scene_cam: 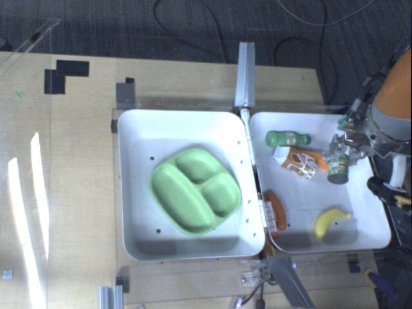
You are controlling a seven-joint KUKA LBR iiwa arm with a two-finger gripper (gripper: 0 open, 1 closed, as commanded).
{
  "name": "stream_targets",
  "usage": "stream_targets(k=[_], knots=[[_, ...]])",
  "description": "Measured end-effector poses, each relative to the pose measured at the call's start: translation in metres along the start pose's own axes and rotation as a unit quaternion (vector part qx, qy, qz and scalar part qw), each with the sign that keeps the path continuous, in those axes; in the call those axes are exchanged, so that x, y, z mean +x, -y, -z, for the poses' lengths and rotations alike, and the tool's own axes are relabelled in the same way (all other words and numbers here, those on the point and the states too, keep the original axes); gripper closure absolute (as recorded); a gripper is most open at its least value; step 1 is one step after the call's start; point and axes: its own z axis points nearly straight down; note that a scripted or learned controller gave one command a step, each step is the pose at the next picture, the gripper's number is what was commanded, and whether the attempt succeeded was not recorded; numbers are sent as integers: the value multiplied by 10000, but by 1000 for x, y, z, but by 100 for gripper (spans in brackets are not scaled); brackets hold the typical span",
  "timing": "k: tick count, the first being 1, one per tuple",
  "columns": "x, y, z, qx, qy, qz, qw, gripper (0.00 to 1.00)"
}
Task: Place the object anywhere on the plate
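Plate first: we see the green three-compartment plastic plate (pixel 196 190) in the left white bin (pixel 129 172). Over in the right white bin (pixel 380 237), the gripper (pixel 339 153) sits above a small grey-green can (pixel 337 170), beside the orange carton (pixel 300 162). Whether it grips the can, we cannot tell.

One fixed cam sits high above the bench (pixel 64 172), looking down at a slant twd 12 o'clock, far enough to take in both white bins (pixel 129 192) w/ floor beyond.
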Motion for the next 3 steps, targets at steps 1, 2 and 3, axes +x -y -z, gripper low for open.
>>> stream_targets(k=[1, 2, 3], knots=[[41, -6, -12, 9, -7, 11, 10000, 100], [113, 21, -9, 7, -9, 325, 9995, 100], [174, 37, -9, 8, -10, 545, 9985, 100]])
